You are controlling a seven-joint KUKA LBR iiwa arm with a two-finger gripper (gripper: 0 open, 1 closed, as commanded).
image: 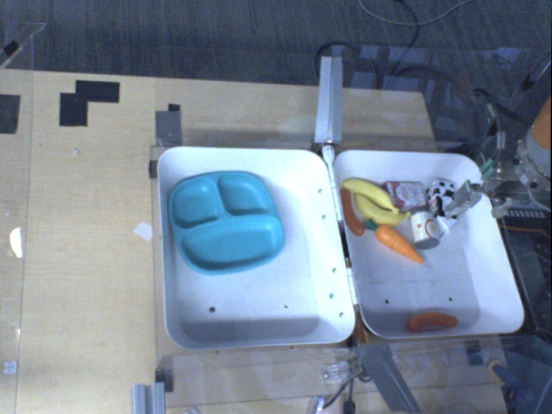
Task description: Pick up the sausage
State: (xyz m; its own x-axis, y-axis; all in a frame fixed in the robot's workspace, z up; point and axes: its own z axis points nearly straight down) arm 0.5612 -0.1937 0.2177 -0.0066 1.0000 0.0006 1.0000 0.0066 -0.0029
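On the far left sits the left bin (185, 322) with a blue divided plate (226, 221) in it, well apart from anything I need. Moving right into the right bin (496, 266), a reddish-brown long piece (350, 213) lies along the left wall, touching a banana (373, 199). A carrot (398, 242) angles down to the right just below them. The sausage (432, 322), as I judge it, is the orange-red piece lying alone near the bin's front wall. Its long axis runs nearly left to right, along that wall. Further back are a dark red packet (404, 194), a black-and-white item (441, 188) and a small white cup (424, 228) on its side. My gripper (454, 203) hovers over that back cluster, just beside the cup. Whether it is apart or closed I cannot tell from here. So the sausage lies toward the front of the bin from me and slightly left, with bare floor between. The nearness of the front wall looks like the main hazard. I would turn the wrist to close across the short width.
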